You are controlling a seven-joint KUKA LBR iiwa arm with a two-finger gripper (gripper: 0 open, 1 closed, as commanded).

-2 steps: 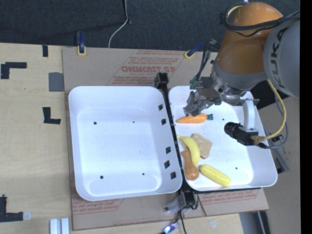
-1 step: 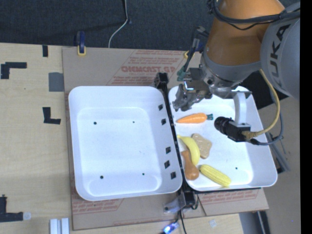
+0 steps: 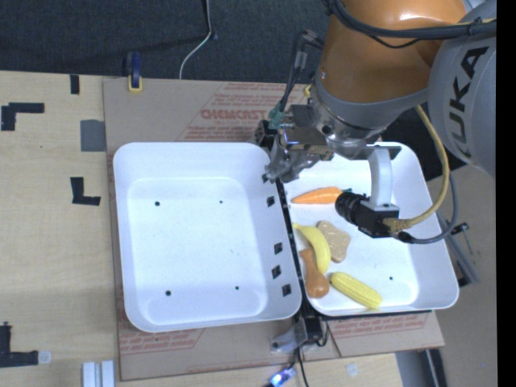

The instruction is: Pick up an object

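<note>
Claw (image 3: 284, 161): hanging over the dividing rims at the back of the right bin (image 3: 431, 208); I cannot tell its state.
Objects: a carrot (image 3: 316, 195), banana (image 3: 316, 248), corn cob (image 3: 355, 289), tan cookie-like piece (image 3: 337, 240) and brown sausage-like piece (image 3: 315, 278) are lying in the right bin's left half.
Handling: all are probably looking light, stiff and smooth, so slippery.
Grasp: taking the carrot across its thick middle is seeming safest, as it is lying apart.
Left bin (image 3: 133, 216): sitting alongside.

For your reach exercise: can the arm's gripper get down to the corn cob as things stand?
Probably yes. The corn cob lies uncovered in the right bin, beside the banana, with nothing lying over it.
</note>
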